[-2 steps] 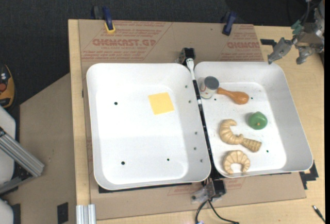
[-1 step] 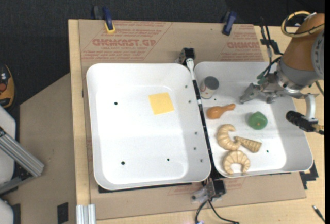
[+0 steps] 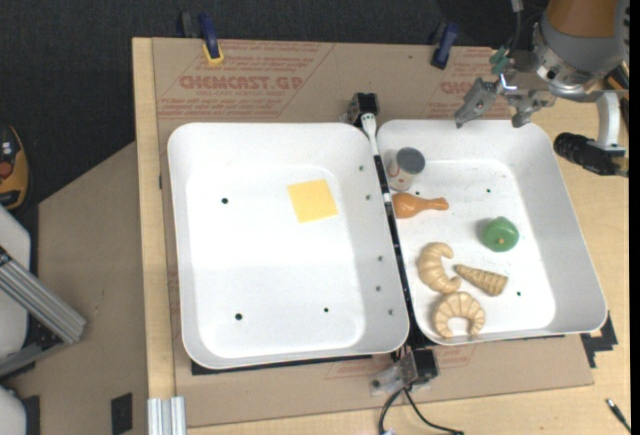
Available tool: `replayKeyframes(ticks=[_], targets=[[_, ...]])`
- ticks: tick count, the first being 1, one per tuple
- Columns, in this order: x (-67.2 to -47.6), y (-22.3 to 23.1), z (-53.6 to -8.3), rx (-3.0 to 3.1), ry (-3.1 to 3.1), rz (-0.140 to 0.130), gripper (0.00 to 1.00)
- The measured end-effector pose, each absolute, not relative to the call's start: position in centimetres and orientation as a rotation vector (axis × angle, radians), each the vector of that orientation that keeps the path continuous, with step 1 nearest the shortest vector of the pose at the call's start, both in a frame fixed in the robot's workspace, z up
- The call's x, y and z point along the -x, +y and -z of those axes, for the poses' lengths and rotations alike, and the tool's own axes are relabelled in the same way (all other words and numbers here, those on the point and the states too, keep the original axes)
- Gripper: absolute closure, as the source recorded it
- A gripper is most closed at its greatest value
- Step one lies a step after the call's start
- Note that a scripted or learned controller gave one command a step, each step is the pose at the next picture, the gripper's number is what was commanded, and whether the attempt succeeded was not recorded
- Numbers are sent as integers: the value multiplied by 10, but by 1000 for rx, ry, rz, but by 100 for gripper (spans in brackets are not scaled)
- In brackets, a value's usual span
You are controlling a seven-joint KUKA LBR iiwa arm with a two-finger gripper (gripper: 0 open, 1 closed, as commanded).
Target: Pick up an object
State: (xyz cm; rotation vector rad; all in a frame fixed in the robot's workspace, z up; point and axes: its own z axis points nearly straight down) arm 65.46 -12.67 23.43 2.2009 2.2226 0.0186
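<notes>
I am watching the gripper (image 3: 499, 105) hanging spread and empty at the upper right of the frame, above the right bin's (image 3: 560, 163) far rim, and I am fearing its fingers are going to skid on the crowded pastries (image 3: 458, 291) at the lower right.

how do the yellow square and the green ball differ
The yellow square is flat with straight edges; the green ball is round and stands up from the floor of its bin. The square lies alone in the left bin; the ball sits in the right bin near other items. Both rest loose on white bin floors, away from the gripper.
</notes>
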Motion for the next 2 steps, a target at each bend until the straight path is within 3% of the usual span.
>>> replayKeyframes(ticks=[1, 2], targets=[[-651, -132, -235, -2214, 2221, -4, 100], [-667, -41, -191, -2216, 2236, 1, 100]])
